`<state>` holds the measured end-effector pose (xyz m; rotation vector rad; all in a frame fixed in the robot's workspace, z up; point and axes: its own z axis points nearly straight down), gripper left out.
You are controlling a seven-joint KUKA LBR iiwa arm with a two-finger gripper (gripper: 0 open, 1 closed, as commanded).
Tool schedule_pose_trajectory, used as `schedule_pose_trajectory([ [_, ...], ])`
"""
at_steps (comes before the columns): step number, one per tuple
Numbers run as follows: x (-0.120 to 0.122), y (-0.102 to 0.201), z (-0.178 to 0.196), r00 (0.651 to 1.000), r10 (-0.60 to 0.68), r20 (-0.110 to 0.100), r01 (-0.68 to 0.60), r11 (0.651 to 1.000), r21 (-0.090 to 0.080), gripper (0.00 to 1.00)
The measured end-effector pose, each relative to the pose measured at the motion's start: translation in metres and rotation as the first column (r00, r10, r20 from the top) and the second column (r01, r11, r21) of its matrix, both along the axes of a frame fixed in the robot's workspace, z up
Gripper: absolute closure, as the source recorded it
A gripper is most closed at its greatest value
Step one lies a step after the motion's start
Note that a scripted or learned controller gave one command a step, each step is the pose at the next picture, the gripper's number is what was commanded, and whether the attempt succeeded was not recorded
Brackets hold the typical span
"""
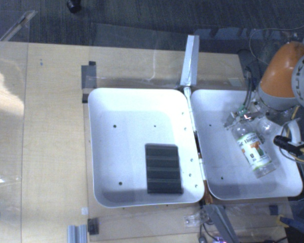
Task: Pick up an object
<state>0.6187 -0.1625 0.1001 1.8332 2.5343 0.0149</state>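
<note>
The gripper (pixel 241 116) sits low in the right bin (pixel 213 135), near its upper middle, just under the arm's (pixel 286 77) orange band at the view's right edge. Its tip is a small cluster of metal and wiring, too cluttered to read; I cannot tell how wide it stands or whether it has hold of anything. Directly below and to the right of that tip lies a clear plastic bottle (pixel 253 151) with a white and green label, on its side on the bin floor, slanting from upper left to lower right. The bottle's upper end is very close to the gripper tip, but contact cannot be judged. Black and orange cabling (pixel 291 147) crosses the bin's right rim just beside the bottle. In the left bin (pixel 111 105), well apart from the arm, 1 dark ribbed rectangular block (pixel 163 168) rests flat near the lower middle. The 2 bins touch along a shared edge on a pale wooden bench (pixel 45 151).
</note>
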Motion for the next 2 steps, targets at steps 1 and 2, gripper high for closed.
schedule_pose_trajectory([
  [1, -0.018, 0.016, -0.011, 0.999, -0.036, -0.004, 0.036, 0.999, -0.001, 1.0],
  [2, 0.01, 0.082, 0.086, 1.0, 0.023, -0.01, -0.023, 1.0, -0.001, 1.0],
])
